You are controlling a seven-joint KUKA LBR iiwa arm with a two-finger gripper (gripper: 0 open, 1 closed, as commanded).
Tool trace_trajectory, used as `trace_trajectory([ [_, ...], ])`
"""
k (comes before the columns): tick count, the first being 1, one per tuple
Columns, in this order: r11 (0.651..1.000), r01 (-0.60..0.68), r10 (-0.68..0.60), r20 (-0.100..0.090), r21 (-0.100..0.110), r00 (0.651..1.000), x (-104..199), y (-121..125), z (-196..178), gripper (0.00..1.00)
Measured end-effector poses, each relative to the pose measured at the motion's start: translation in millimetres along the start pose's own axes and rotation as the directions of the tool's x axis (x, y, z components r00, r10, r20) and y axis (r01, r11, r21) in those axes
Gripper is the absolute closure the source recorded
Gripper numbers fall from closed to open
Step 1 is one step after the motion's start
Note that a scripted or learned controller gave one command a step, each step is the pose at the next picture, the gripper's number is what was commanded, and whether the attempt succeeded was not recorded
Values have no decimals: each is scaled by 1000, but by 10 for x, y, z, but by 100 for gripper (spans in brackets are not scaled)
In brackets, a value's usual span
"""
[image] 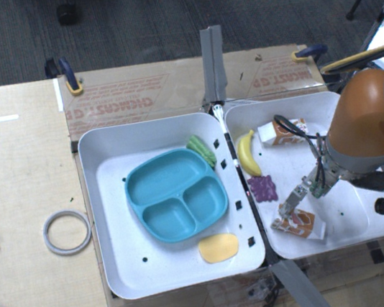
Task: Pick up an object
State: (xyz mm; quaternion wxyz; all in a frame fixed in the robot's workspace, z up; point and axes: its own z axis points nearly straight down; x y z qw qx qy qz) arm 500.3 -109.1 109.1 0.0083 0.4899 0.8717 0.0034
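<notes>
- Two white bins sit side by side on my tabletop [20,170]; I take the divider between them as my landmark.
- Far left of the divider, outside the bins, a grey ring [67,231] lies flat on the wood.
- In the left bin [114,257] I see a blue sectioned plate [176,195], with a green pod-like toy [202,151] at its upper right corner and a yellow oval piece [219,247] below it, both close to the divider.
- Just right of the divider, in the right bin [356,220], a banana [247,153] lies above a purple grape bunch [262,188].
- Further right, a small white and orange carton [282,132] sits near the far wall.
- My pincer [289,207] hangs low over a second white and orange carton [299,224] near the front wall; I cannot tell how far it is open, or whether it grips anything.
</notes>
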Motion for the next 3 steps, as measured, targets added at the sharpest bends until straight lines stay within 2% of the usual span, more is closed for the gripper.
trace_trajectory([
  [1,997,-77,77,-10,15,997,-415,822,191,0],
  [2,987,-159,159,-7,16,987,-370,598,-382,0],
  [3,996,-88,88,-13,27,996,-906,1058,38,0],
])
